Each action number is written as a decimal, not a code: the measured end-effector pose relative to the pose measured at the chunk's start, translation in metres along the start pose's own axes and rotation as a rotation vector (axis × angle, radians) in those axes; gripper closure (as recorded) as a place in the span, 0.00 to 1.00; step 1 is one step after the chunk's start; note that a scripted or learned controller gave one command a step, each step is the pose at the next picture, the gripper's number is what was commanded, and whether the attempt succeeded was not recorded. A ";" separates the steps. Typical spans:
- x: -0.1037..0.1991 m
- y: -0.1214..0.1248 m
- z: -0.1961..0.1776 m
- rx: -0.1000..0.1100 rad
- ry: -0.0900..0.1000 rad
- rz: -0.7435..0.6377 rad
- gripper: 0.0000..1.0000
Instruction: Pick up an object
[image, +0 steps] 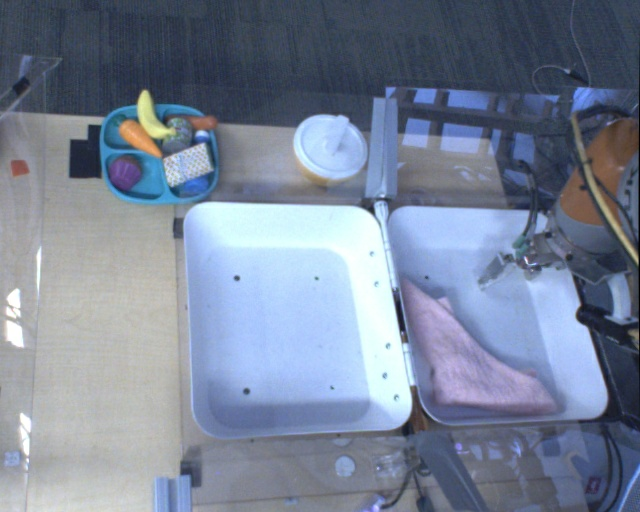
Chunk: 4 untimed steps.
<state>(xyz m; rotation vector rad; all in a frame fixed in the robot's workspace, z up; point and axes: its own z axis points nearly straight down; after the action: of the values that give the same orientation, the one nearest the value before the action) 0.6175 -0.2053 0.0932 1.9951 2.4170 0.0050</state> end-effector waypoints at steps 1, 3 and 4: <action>0.073 -0.016 -0.003 0.002 0.002 -0.089 0.00; 0.107 -0.064 0.002 -0.010 -0.001 -0.106 0.00; 0.107 -0.064 0.002 -0.010 -0.002 -0.107 0.00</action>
<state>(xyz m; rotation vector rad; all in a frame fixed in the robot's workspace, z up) 0.5341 -0.1128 0.0908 1.8585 2.5138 0.0150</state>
